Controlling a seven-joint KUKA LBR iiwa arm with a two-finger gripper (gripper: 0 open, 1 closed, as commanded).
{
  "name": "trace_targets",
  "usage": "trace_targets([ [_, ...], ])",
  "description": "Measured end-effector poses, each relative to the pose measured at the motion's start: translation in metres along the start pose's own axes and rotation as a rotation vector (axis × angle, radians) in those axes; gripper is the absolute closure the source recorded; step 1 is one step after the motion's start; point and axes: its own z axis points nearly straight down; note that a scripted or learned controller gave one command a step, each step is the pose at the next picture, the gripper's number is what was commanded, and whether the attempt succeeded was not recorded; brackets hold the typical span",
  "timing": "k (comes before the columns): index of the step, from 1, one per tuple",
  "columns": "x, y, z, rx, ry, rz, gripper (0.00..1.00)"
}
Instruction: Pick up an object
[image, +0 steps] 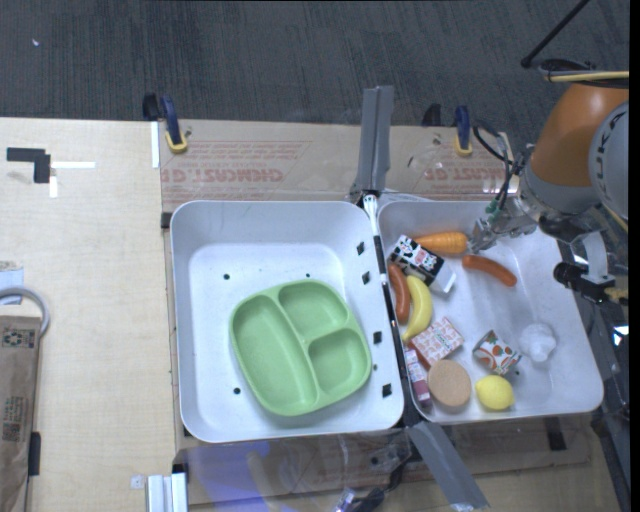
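One green tray (300, 347), one banana (418, 306), one lemon (494, 392).

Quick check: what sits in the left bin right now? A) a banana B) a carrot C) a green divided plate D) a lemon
C: the green divided plate lies in the left bin; the banana, lemon and carrot are in the right bin.

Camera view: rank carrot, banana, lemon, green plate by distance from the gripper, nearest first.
Measured from the gripper at the right bin's far side:
1. carrot, just to its left, almost at the fingertips.
2. banana, lower left, by the divider between the bins.
3. lemon, near the right bin's front edge.
4. green plate, across in the left bin.
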Motion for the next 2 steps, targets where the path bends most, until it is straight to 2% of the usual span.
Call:
trace_targets([
  [1, 0.0, 0.0, 0.0, 0.0, 0.0, 0.0, 0.0],
  [2, -0.024, -0.055, 0.022, 0.029, 0.013, 0.196, 0.0],
])
